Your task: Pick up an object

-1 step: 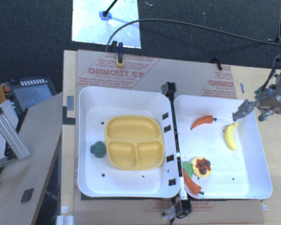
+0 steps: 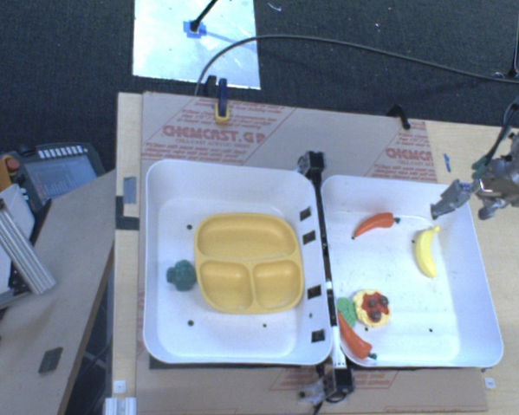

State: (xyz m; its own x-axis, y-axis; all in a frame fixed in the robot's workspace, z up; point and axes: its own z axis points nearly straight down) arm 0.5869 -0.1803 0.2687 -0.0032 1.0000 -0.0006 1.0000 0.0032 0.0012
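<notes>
The right bin [image 2: 461, 343] holds a toy banana [image 2: 425, 252], near the gripper [image 2: 446, 201], whose finger state I cannot tell. It looks light, stiff and smooth; grip it across its narrow middle. A pepper [image 2: 374, 224] lies just beside it.

Robotics lab, white bins [image 2: 244, 177] on cardboard-covered bench [image 2: 281, 130], teach pendant [image 2: 57, 176] alongside

A yellow banana [image 2: 425, 252] lies in the right bin [image 2: 461, 343], an orange-red pepper [image 2: 375, 224] near it. A small pizza [image 2: 371, 307] and a carrot [image 2: 353, 336] lie by the left wall.
</notes>
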